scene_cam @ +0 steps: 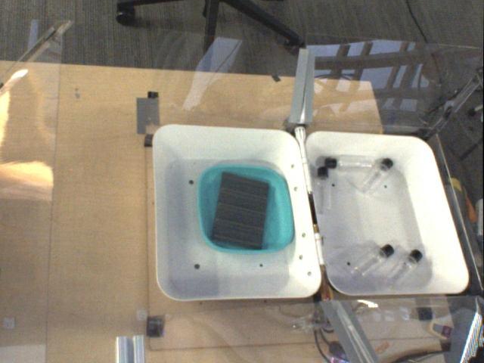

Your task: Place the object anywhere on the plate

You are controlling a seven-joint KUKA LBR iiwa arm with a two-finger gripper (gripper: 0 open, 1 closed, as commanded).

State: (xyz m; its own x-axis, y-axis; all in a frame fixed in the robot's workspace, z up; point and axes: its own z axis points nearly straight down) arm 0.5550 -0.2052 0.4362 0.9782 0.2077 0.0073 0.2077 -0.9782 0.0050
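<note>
Two shallow white bins sit side by side on a wooden bench (pixel 91 240), touching along their inner edges.

Left bin (pixel 170 271): a teal plate (pixel 281 210) lies near its centre. A dark grey ribbed rectangular block (pixel 240 210) lies flat on the plate, long axis running far to near, slightly tilted, fully inside the plate's rim.

Right bin (pixel 442 225): clear fixtures with black caps. One pair (pixel 355 165) near the far edge; a second pair (pixel 397 257) near the near edge.

A metal bar (pixel 302 89) runs from the bins' far junction toward the bench's far edge. Office chair base (pixel 219 6) on carpet beyond the bench.
</note>
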